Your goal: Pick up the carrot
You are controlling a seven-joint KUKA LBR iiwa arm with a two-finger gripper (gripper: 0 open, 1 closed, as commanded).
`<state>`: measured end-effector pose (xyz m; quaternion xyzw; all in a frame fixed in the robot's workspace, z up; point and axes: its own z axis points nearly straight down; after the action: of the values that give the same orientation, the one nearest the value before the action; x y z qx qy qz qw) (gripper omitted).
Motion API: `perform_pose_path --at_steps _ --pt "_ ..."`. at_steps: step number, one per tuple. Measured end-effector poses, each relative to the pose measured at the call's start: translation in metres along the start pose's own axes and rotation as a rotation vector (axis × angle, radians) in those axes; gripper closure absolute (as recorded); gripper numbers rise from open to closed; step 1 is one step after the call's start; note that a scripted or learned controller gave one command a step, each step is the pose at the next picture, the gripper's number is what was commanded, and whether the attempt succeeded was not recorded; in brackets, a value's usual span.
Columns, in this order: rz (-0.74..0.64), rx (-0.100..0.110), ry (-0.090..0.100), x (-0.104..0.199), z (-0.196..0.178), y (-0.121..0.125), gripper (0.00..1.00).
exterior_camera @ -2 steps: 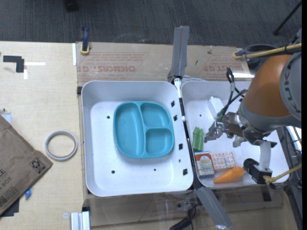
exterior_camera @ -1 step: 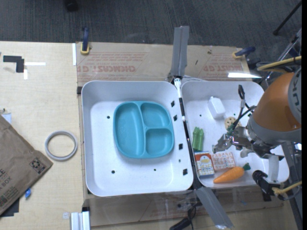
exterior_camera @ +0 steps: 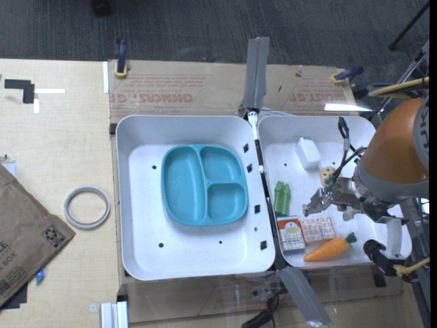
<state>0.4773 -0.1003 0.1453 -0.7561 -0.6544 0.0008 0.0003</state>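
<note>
The orange carrot (exterior_camera: 327,249) with a small green top lies near the front edge of the right bin (exterior_camera: 287,142), pointing left. My gripper (exterior_camera: 326,201) hangs just above and behind it, over the middle of that bin, with the orange-banded arm coming in from the right. Its fingers reach down toward the bin floor, a little way from the carrot, and nothing shows between them.
Beside the carrot lie a small printed box (exterior_camera: 291,234) and a flat printed pack (exterior_camera: 317,228). A green item (exterior_camera: 281,198) and a white block (exterior_camera: 308,152) lie farther back. The left bin (exterior_camera: 136,183) holds a blue divided plate (exterior_camera: 205,184). A tape ring (exterior_camera: 87,206) lies on the bench.
</note>
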Motion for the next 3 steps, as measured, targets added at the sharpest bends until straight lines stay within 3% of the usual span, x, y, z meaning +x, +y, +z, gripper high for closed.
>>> perform_pose_path --at_steps 1,2,3 --pt "-0.508 -0.010 -0.003 -0.003 0.046 0.003 0.00" --pt "-0.413 -0.005 0.000 -0.002 0.050 0.001 0.00" --pt "-0.546 -0.002 -0.001 -0.060 0.015 0.009 0.00"
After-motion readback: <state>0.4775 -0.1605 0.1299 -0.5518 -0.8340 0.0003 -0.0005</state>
